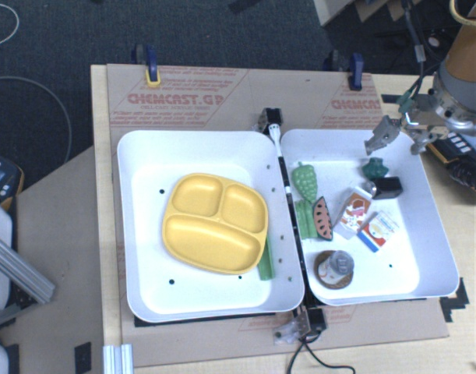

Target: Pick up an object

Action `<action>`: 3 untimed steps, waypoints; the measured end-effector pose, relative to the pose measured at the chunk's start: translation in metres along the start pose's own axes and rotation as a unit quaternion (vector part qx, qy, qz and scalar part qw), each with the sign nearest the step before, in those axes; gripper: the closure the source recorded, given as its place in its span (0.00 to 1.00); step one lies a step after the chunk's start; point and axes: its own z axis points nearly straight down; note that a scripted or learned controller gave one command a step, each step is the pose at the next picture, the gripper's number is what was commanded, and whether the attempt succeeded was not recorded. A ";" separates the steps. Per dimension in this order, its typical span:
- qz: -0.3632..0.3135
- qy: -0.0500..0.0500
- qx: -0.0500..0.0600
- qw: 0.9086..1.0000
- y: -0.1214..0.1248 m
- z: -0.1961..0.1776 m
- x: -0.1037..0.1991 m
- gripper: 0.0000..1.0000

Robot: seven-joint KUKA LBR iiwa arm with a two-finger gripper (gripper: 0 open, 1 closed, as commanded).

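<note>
My gripper [399, 139] hovers over the back right of the right bin [424, 279], open with nothing between its fingers. Just below it lie a dark teal piece [374, 167] and a small black block [388, 185]. Further forward sit a red and white carton [354, 211] and a striped packet [379, 231]. A green ridged toy [304, 181], a green strip [306, 221] and a watermelon slice [322, 217] lie along the bin's left side. A round brown can [334, 268] stands near the front.
The left bin [144, 287] holds a yellow divided plate [214, 223] and a green stick [266, 260] by its right wall. A black divider [282, 174] runs between the bins. Blue clamps [151, 62] grip the board at the back.
</note>
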 end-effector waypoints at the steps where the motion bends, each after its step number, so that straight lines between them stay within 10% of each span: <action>1: 0.002 0.001 0.006 1.000 -0.049 0.106 -0.016 0.00; 3: 0.002 -0.006 -0.019 1.000 -0.106 0.157 0.015 0.00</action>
